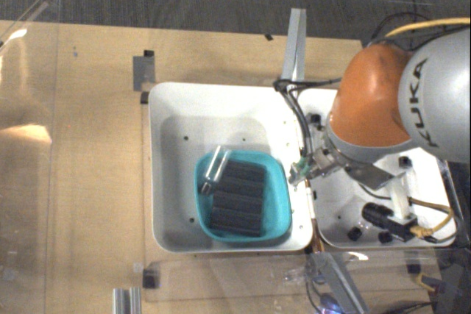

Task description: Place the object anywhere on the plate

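A teal square plate (280, 186) sits in the left bin, toward its front right. On it lies a black ridged block (237, 198) that covers most of the plate's floor. A small silver cylinder (214, 165) rests tilted across the plate's upper left rim, touching the block's corner. My gripper (302, 170) hangs below the orange wrist band, over the wall between the two bins and just right of the plate's edge. Nothing can be seen in its grasp from this angle; the wrist hides most of it.
The left bin (165, 180) has bare white floor to the left of and behind the plate. The arm's bulk covers much of the right bin (340, 226). A metal post (295, 40) stands behind the bins.
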